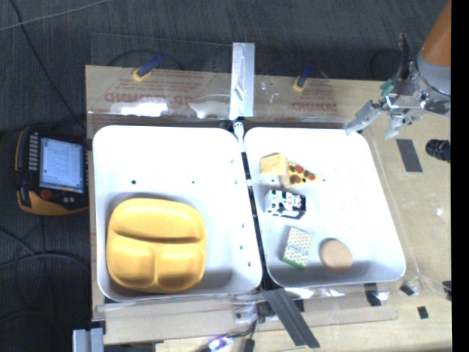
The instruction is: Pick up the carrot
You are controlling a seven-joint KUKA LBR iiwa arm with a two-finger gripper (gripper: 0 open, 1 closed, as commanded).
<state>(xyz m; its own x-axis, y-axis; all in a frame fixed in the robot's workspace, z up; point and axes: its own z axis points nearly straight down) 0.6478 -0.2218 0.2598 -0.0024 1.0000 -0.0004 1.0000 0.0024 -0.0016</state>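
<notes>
My gripper (374, 126) hangs over the bench just beyond the far right corner of the right bin (381, 196), outside its rim. Its two fingers stand spread, open, with nothing between them. In the right bin, a pale yellow block (272, 164) lies near the far left, and a small orange piece with red spots (299, 173) touches its right side. I cannot tell whether that piece is the carrot. The gripper is well to the right of it and farther back.
The right bin also holds a black-and-white item (284, 204), a green-and-white box (297, 246) and a round tan disc (335, 254). A large yellow loaf-like object (156, 243) fills the near part of the left bin (168, 152). A handheld pendant (50, 171) lies on the floor at the left.
</notes>
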